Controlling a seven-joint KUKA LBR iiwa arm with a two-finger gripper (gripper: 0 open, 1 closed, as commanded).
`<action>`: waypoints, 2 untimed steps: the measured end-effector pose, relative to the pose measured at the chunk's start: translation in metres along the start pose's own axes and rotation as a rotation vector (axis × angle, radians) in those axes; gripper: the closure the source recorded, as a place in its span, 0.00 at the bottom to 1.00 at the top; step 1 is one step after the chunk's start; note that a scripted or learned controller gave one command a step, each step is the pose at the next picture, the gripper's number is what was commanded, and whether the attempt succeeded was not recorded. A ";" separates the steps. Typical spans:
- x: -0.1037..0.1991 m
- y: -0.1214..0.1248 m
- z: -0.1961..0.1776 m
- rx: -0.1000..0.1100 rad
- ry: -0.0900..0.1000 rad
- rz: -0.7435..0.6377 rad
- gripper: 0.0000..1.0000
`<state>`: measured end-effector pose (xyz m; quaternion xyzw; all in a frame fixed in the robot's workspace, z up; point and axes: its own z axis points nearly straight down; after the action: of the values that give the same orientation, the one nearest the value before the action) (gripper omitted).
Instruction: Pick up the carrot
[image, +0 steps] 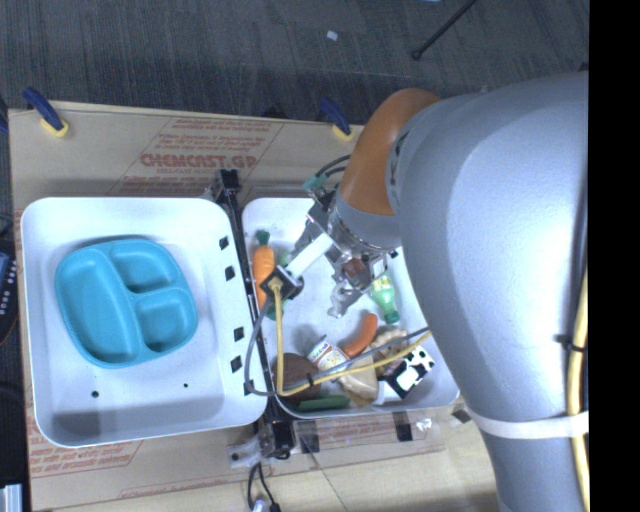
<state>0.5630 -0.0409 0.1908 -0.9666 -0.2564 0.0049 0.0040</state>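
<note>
Carrot (263, 266) hugs right bin (262, 212) left wall; hand (345, 296) mid-bin (finger state: cannot tell), clutter below.

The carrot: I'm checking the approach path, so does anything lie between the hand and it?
Nothing visible does. The carrot lies by the right bin's left wall, the hand hangs to its right, and bare bin floor shows between them.

Even overhead light, soft shadows in bins (130, 400), slight overall blur.
</note>
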 end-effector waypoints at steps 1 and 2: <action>0.024 0.024 -0.001 -0.004 0.001 0.188 0.00; 0.056 0.037 -0.002 -0.006 0.002 0.304 0.00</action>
<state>0.6301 -0.0453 0.1917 -0.9943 -0.1070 0.0035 0.0004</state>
